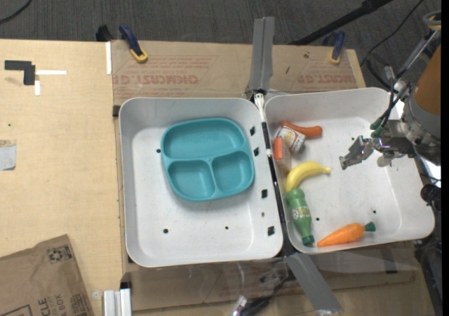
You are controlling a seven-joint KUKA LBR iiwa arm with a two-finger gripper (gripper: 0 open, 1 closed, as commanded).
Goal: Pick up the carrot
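The gripper (358,151) hangs over the right bin (393,107), reaching in from three o'clock, low above the bare white floor near the bin's middle. From where I stand I cannot tell how its tips are set; nothing is visibly caught in it. The carrot (342,234) lies well apart from it, down at about six o'clock in the same bin, close to the front wall, its orange body pointing left and its green top toward the right. Just to the carrot's left a green bottle (299,215) lies along the bin's inner wall. Above that, at about nine o'clock from the gripper, is a banana (303,174), and further up toward eleven o'clock a small can (291,139) with an orange-red piece (305,130) beside it. The left bin (140,188) holds a teal divided plate (208,159), sitting toward its upper half.
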